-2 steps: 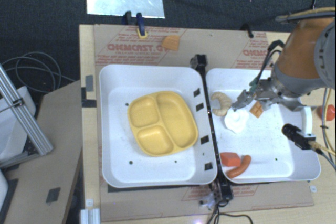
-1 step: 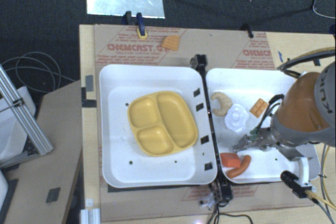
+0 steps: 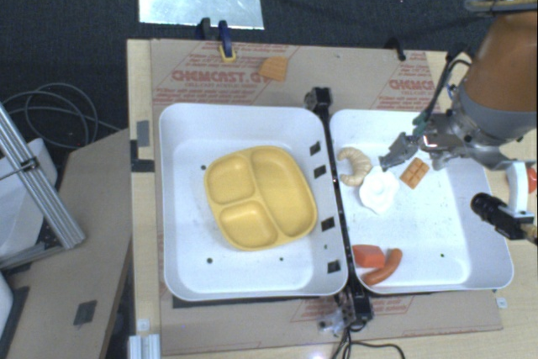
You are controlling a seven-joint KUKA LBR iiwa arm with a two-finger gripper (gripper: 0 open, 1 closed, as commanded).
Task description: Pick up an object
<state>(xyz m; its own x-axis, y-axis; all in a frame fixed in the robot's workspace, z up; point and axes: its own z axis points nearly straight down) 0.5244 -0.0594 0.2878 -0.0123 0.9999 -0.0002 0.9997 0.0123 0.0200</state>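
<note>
Overall, contents run as follows, from largest to smallest.

Bench (image 3: 286, 63): brown board with red lettering, bearing two shallow white bins side by side.

Left bin (image 3: 181, 181): holds one item, the yellow tray.

Right bin (image 3: 471, 252): holds the food pieces listed below.

Arm (image 3: 504, 63): grey with an orange band, reaching in from the right over the upper right bin.

Yellow tray (image 3: 261, 197): three compartments, lying flat and turned at a slant near the middle of the left bin.

Gripper (image 3: 402, 154): dark, low over the right bin, above the white piece and between the croissant and the cracker; whether it is wide or narrow I cannot tell, and nothing can be seen held in it.

White piece (image 3: 378, 192): rounded, just below the gripper.

Croissant (image 3: 355, 165): pale tan, curved, near the right bin's left wall.

Sausage (image 3: 383, 266): orange-red, at the bin's lower left, touching a red block (image 3: 366, 254).

Cracker (image 3: 414, 173): small orange-brown rectangle, just right of the gripper.
</note>
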